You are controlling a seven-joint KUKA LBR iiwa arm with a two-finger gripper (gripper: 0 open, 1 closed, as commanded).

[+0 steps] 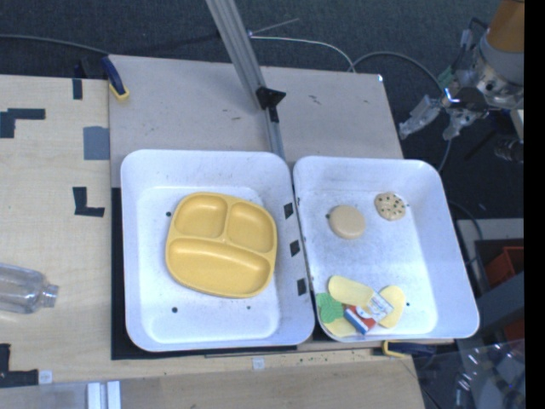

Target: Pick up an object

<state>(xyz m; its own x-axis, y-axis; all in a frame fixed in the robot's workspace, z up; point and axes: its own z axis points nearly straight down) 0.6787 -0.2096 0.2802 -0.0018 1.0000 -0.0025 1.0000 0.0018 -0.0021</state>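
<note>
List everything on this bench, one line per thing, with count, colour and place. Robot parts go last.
bins: 2, white, side by side on the bench
divided plate: 1, yellow, in the left bin
round tan piece: 1, beige, upper middle of the right bin
cookie: 1, tan with dark specks, upper right of the right bin
pile of small items: 1 cluster, yellow, green, red and blue, near edge of the right bin
clear bottle: 1, transparent, left edge of the bench
metal pole: 1, silver, behind the bins
arm: 1, orange band, top right
gripper: 1, grey, beyond the right bin's far corner
</note>
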